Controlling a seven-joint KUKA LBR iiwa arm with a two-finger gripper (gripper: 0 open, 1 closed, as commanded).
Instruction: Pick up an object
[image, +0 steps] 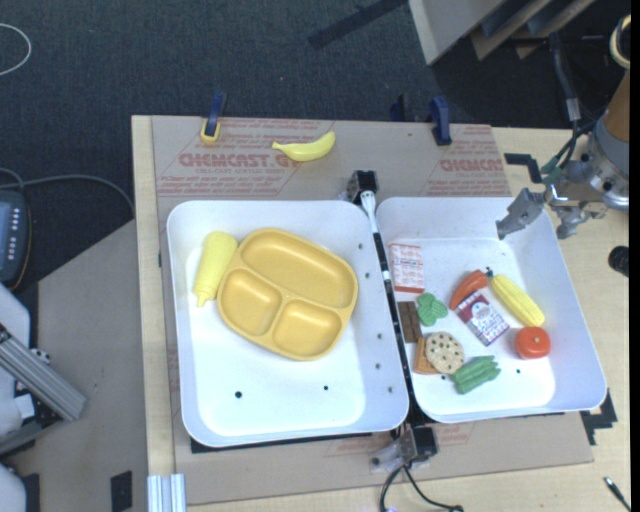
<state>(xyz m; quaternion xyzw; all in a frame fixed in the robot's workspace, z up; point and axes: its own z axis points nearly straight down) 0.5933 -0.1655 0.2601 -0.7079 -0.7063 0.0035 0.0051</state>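
Hovering open and empty over the far right corner of the right bin (570, 300), the end effector (540, 215) is well apart from the corn cob (518, 299), tomato (533, 342) and red carton (482, 320). These crowded items risk a two-object pinch. The left bin (200, 400) holds a yellow tray (288, 292) and mustard bottle (212, 265).

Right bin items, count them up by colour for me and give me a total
Red: 2, tomato and red pepper
Green: 2, broccoli and pea pods
Yellow: 1, corn cob
Tan or brown: 2, cookie and chocolate bar
Red-and-white packets: 2, flat packet and small carton
Total: 9
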